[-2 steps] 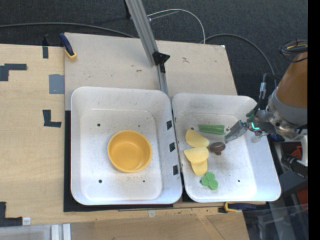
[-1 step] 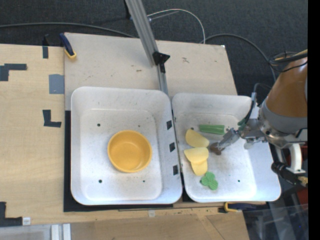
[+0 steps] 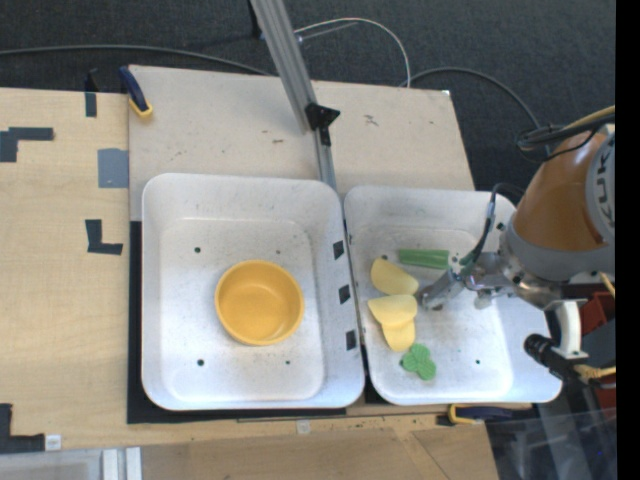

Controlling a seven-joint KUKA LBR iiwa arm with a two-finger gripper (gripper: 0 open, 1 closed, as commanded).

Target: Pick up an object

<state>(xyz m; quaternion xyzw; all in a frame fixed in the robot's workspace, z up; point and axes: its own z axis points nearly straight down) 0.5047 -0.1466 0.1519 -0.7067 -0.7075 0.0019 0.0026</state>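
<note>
Hand [image 3: 432,294]: low in right bin [image 3: 480,383], tip beside upper yellow piece [image 3: 393,277], likely lining up a grasp; grip state cannot be told | Right bin: 2 yellow pieces, second [image 3: 394,319] below; 1 green stick [image 3: 424,259]; 1 green clump [image 3: 419,362] | Left bin [image 3: 170,258]: 1 yellow bowl [image 3: 259,301] | Desk [image 3: 60,268]: 2 bins.

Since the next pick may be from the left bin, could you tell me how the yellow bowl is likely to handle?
The yellow bowl sits upright and open in the left bin, so it probably won't roll. It looks like thin plastic, likely light. Its smooth rounded rim may slip from a two-finger pinch.
</note>
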